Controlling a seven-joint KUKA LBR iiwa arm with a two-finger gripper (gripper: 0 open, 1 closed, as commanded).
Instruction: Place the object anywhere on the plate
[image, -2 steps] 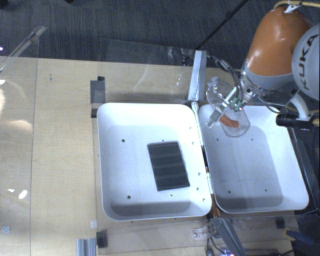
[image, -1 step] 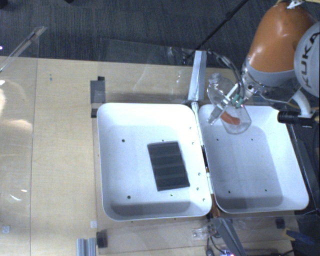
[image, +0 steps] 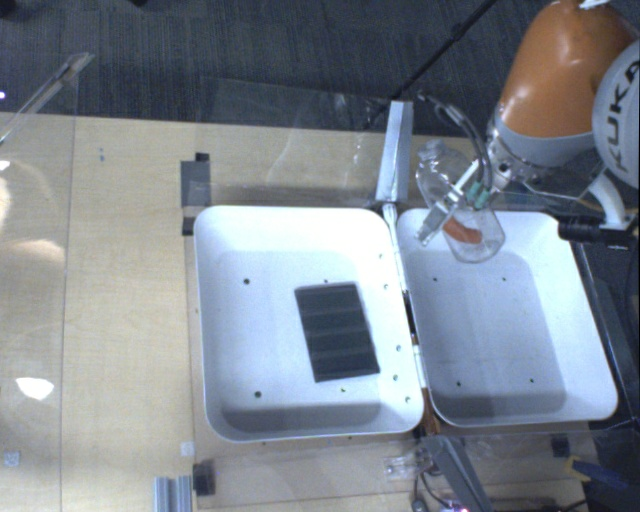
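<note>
Surface: pale wooden surface (image: 110, 330) carried two shallow white bins side by side, under a fixed camera that looked down at a slant.
Left bin: shallow white plastic bin (image: 235, 400) held the dark grey ribbed rectangular plate (image: 336, 331), which lay flat near the middle of the bin floor, a little turned against the bin walls.
Right bin: second shallow white plastic bin (image: 520, 340) stood just beside the first one; their inner walls were touching or almost touching.
Arm: grey arm with an orange band (image: 560, 70) reached in from the right side of the view and stood over the far left corner of the right bin.
End effector: two-finger end effector (image: 458, 205) hung above that far corner, with thin pale fingers (image: 440, 215) that pointed down and to the left. Whether the fingers were apart or together, I cannot tell.
Object: small reddish-orange object (image: 462, 232) was seen at the end effector, over the far part of the right bin, well apart from the plate. It looked blurred behind a clear, glass-like rounded shape (image: 470, 235), so I cannot tell if it was between the fingers or on the bin floor.
</note>
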